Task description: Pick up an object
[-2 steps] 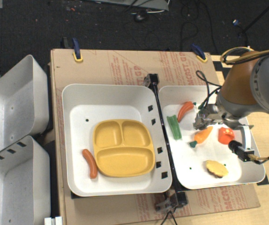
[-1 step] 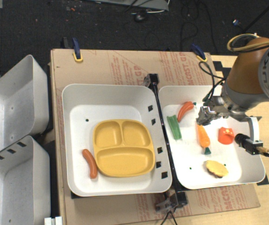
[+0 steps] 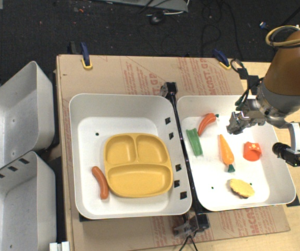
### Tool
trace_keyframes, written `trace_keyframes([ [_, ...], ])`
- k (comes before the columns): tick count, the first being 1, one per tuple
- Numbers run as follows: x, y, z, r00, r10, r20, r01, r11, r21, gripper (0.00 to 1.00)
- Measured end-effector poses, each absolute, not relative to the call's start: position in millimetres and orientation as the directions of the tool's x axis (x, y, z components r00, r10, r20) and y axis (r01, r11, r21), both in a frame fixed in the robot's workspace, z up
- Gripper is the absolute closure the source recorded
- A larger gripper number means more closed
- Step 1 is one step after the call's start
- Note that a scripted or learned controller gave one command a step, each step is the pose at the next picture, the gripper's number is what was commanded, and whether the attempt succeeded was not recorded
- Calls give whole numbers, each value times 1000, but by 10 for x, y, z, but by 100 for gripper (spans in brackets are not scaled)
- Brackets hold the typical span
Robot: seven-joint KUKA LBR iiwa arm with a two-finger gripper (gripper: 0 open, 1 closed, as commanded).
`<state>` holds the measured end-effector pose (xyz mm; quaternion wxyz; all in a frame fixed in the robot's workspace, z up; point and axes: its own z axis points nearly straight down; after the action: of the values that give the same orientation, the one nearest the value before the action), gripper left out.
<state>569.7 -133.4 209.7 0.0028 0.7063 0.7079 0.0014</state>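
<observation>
The claw (image 3: 237,124) is hovering over the right bin (image 3: 280,192); whether it is open or closed I cannot tell. The carrot (image 3: 225,149) is lying just below it, its long axis running up-down, green end nearest the camera.

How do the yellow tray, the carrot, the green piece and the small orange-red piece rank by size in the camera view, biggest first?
1. Yellow tray, by far the largest.
2. Carrot and green piece: they look about alike, so I won't rank them.
3. Orange-red piece, the smallest.
</observation>
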Motion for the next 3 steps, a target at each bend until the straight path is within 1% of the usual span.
trace_keyframes([
  [1,5709,-1337,2531,-3,1000,-2,1000,3,6,100],
  [2,5757,-907,2493,-7,1000,1,1000,7,0,100],
  [3,5885,-481,2446,-7,1000,0,1000,7,2,100],
])
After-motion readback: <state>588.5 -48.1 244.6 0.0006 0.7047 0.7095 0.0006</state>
